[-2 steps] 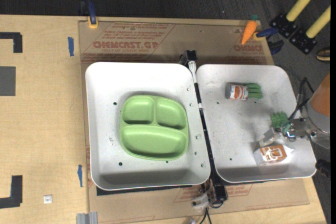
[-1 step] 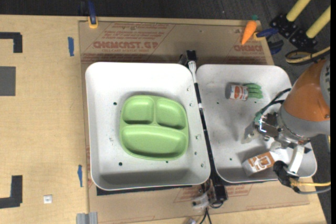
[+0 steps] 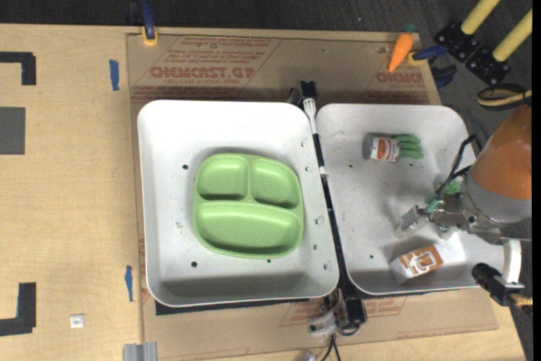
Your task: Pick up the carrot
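– Nearest: what sits low in the right bin [image 3: 355,266]?
– Orange-labelled packet [image 3: 418,260]; just above it the hand [image 3: 414,218], its spread unclear.
– And the carrot [image 3: 401,51]?
– Outside the bins, on the surface [image 3: 68,207] behind them, long axis nearly upright, tip down-left.

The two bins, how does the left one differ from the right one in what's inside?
The left bin holds one thing, a green divided plate lying flat at its middle. The right bin holds smaller, scattered items: a small can with something green beside it near the top and a small orange-labelled packet near the bottom. The hand reaches into the right bin, not the left. Both bins are shallow and white.
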Controlling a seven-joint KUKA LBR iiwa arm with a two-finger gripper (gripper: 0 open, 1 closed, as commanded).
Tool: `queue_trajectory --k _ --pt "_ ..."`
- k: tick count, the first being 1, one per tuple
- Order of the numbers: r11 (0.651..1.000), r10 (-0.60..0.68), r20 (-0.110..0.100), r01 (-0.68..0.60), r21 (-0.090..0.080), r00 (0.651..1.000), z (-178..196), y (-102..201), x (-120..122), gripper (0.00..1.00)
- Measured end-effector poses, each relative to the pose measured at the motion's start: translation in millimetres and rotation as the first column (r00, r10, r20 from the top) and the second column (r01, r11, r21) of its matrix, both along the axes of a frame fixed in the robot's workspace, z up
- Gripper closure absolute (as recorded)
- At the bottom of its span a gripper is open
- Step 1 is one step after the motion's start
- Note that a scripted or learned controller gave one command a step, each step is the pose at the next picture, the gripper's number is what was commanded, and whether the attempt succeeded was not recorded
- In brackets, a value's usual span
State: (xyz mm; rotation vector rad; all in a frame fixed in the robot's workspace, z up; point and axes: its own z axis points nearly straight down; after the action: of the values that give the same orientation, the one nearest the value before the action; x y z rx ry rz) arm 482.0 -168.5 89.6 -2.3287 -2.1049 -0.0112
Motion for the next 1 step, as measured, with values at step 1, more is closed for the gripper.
queue_trajectory --k 1 --pt "0.988 -0.151 -0.006 0.151 -0.005 0.988 2.9 72.3 -2.8 0.00"
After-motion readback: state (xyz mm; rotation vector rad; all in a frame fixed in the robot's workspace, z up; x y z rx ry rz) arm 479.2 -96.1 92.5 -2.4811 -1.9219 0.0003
